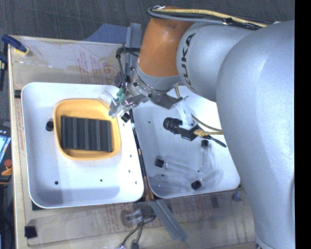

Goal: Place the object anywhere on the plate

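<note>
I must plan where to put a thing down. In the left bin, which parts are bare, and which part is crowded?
In the left bin, bare floor lies in front of the yellow plate, along the near wall, and in a narrower strip on its left. The plate's dark ridged centre is free. It is crowded at the plate's far right corner, where the gripper hangs.

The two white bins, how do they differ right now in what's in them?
The left bin holds one yellow plate with a dark ribbed centre; the right bin holds several small loose things, among them clear tubes with black caps. The gripper sits over the left bin at the plate's upper right corner, while the arm's grey body covers the right bin's upper right part. Both are shallow, white and side by side.
</note>
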`<action>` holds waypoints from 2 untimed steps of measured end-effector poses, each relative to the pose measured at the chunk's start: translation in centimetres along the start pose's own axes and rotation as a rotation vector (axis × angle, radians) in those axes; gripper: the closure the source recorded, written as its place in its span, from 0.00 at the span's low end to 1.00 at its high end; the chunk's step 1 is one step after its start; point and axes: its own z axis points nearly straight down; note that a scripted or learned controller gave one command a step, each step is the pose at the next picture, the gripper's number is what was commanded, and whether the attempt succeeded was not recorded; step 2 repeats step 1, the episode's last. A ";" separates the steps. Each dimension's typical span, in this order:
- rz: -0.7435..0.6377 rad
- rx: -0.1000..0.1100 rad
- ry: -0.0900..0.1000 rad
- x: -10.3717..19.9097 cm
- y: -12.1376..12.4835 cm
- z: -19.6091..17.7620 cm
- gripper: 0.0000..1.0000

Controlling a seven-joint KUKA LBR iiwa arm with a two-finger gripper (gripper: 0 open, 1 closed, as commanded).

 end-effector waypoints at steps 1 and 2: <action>0.000 -0.001 -0.001 0.0 0.0 0.0 0.00; 0.000 -0.001 -0.001 0.0 0.0 0.0 0.00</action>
